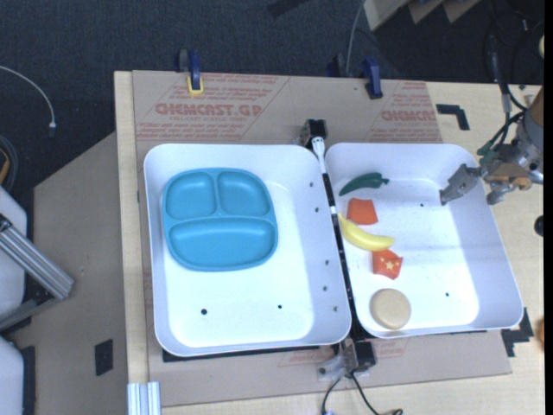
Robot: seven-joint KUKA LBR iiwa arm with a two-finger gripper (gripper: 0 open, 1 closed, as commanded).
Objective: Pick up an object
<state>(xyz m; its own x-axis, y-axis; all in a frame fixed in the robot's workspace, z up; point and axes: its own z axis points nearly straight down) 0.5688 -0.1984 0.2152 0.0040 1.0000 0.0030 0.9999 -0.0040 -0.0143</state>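
camera view | banana | long axis diagonal, upper-left to lower-right

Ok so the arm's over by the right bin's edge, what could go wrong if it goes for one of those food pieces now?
The banana, the orange piece and the red piece lie packed together by the right bin's left wall, so a grasp could nudge neighbours or catch two. The gripper sits at the far side, so it must cross the bin.

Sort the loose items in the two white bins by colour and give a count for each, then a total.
Blue: 1, divided plate
Green: 1, pepper
Orange-red: 1, wedge
Yellow: 1, banana
Red: 1, small piece
Tan: 1, round disc
Total: 6
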